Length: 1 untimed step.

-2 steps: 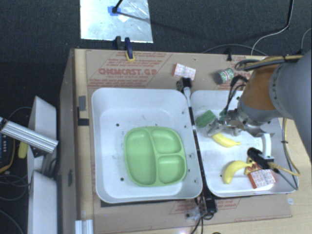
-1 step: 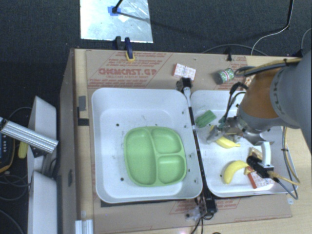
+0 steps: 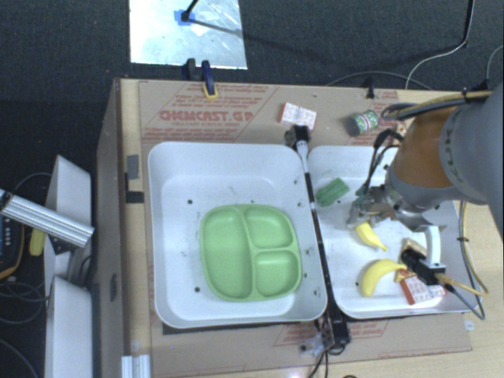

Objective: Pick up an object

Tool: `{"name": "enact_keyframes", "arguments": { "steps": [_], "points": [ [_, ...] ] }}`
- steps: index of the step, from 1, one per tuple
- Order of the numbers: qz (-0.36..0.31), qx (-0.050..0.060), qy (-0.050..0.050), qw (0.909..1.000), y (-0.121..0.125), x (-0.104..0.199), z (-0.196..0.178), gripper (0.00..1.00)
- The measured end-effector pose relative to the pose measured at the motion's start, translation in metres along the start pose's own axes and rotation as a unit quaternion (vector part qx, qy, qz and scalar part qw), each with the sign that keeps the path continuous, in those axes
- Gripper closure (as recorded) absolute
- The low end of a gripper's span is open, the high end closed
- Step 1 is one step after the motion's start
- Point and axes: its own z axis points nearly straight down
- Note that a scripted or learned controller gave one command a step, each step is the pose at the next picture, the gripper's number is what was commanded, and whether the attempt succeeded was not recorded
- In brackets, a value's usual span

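The gripper (image 3: 367, 213) was seen right of centre, just above 1 small banana (image 3: 370, 235) in the right bin (image 3: 343, 302); its state could not be told; a second banana (image 3: 378, 276) lay below

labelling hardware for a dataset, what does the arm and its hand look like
The thick rounded grey arm carries a broad orange band above the wrist. Black cables loop along its left side down to a small metallic hand. No markings are legible.
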Motion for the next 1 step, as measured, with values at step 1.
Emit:
{"name": "enact_keyframes", "arguments": {
  "steps": [1],
  "points": [
    [-0.001, -0.001, 0.001, 1.0, 0.0302, 0.0683, -0.0907, 1.0]
  ]
}}
